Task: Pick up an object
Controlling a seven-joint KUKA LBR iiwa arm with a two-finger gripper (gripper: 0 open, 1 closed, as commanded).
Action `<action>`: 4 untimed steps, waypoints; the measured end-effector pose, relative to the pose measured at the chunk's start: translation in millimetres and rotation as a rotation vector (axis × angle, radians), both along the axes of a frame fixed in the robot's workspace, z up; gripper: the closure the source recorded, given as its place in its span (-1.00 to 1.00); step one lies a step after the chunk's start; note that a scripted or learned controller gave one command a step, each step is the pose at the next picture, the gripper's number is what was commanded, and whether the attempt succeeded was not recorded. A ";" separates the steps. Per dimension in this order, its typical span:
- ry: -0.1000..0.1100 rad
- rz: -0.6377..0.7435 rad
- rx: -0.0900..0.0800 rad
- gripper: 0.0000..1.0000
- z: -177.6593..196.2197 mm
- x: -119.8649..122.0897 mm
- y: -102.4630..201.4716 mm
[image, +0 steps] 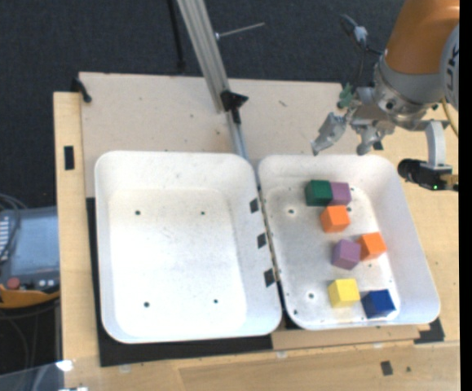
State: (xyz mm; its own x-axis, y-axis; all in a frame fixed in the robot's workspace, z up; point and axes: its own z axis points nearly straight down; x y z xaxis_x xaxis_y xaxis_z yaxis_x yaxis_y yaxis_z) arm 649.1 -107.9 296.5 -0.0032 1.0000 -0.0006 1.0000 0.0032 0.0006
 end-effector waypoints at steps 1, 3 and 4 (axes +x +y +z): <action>0.000 0.000 -0.001 -1.00 0.0 0.0 -0.1; 0.006 -0.003 -0.001 -1.00 -123.7 3.3 4.7; -0.011 -0.004 -0.008 -1.00 -174.9 7.6 -6.6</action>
